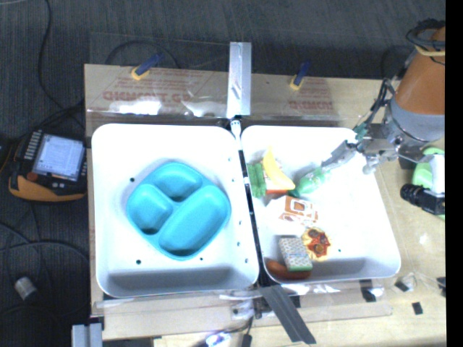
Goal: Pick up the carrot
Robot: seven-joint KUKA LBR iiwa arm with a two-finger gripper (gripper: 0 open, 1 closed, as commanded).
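Note:
The carrot (278, 189) shows as a short orange piece with a green top (257, 179), lying in the right bin (376, 223) close to the divider, partly under a yellow wedge (273, 168). My gripper (321, 173) reaches in from the right at a slant, low over the bin's upper middle. Its tip sits right against a small green object (307, 186), about a hand's width right of the carrot. Whether the tip is touching the green object, I cannot tell.
A blue sectioned dish (179, 208) lies in the left bin (108, 251). In the right bin a white and orange packet (299, 210), a pizza-like piece (317, 243), a grey-green block (294, 252) and a red piece (278, 270) lie toward the front.

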